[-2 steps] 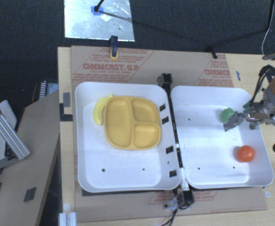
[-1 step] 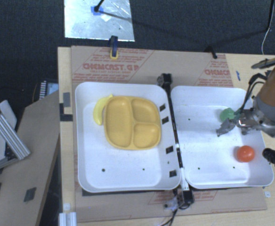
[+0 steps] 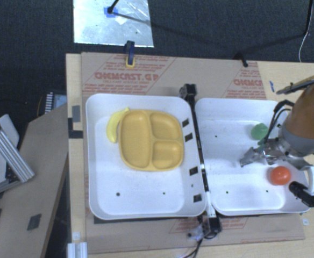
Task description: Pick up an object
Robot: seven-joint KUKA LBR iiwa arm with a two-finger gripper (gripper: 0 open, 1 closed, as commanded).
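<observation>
In the right bin [image 3: 237,195] lie a small green object [image 3: 259,130] near the far right and an orange-red ball [image 3: 279,175] near the front right. My gripper [image 3: 252,157] hangs low over the bin floor between them, just left of the ball and below the green object. Nothing shows in its grasp. The left bin [image 3: 141,204] holds a yellow divided plate [image 3: 149,140], and a yellow banana [image 3: 113,126] peeks out from under the plate's left edge.
A black divider strip [image 3: 196,149] runs between the two bins. The grey and orange arm [image 3: 307,122] covers the right bin's right edge. A blue and yellow clamp [image 3: 130,54] sits on the cardboard behind the left bin.
</observation>
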